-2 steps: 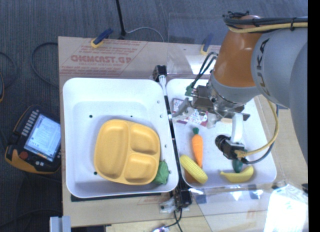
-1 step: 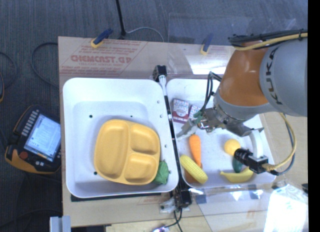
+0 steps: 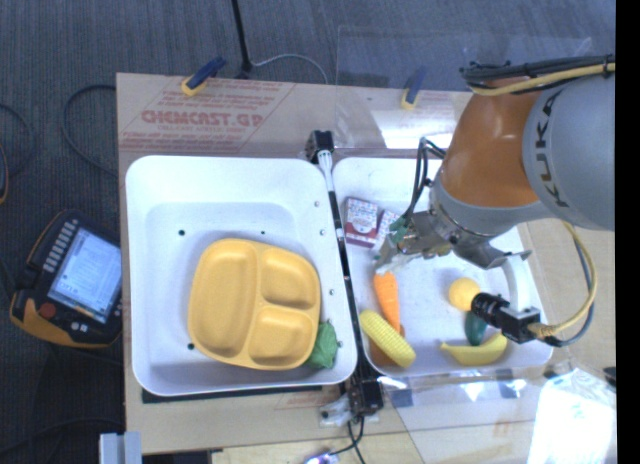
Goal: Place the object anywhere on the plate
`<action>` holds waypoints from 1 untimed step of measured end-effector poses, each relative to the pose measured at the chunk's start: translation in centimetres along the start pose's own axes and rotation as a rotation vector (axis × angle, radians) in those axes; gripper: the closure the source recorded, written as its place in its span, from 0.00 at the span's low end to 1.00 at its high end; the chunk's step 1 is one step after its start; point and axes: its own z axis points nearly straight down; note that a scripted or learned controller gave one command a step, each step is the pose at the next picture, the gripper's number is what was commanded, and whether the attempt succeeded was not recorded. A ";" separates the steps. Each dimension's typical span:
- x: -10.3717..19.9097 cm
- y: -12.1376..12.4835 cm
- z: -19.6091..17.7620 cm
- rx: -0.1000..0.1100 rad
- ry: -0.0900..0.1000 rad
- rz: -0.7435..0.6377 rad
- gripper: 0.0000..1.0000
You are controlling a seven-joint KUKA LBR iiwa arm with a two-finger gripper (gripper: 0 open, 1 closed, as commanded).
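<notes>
Reaching in from the view's right, the grey arm [image 3: 560, 162] with its orange band [image 3: 490, 152] is leaning over the right bin [image 3: 430, 314], and the hand [image 3: 400, 240] is hanging above that bin's upper left part, near the divide between the two bins. Whether the hand is apart or together I cannot tell, as the wrist is covering much of it from this slant.

A carrot [image 3: 387, 300] is lying in the right bin with its top pointing up toward the hand, which is sitting just over that end. A small red and white packet [image 3: 362, 220] is lying just beside the hand, toward the divide. An ear of corn [image 3: 387, 340] is resting against the carrot's lower end. Farther right in the same bin, a lemon [image 3: 462, 294] is sitting above a banana [image 3: 475, 354], and a small green thing [image 3: 473, 331] is showing partly between them.

Which of these toys is the task's object I cannot tell; all of them are lying in the right bin, apart from the plate [image 3: 255, 302]. That yellow divided plate is sitting in the left bin [image 3: 170, 212], toward its lower right corner, with a green leafy piece [image 3: 325, 344] touching its lower right edge. Both bins are resting on a brown surface [image 3: 200, 117] printed with red lettering.
</notes>
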 end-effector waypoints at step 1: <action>8.1 -0.4 1.5 0.002 0.004 0.112 1.00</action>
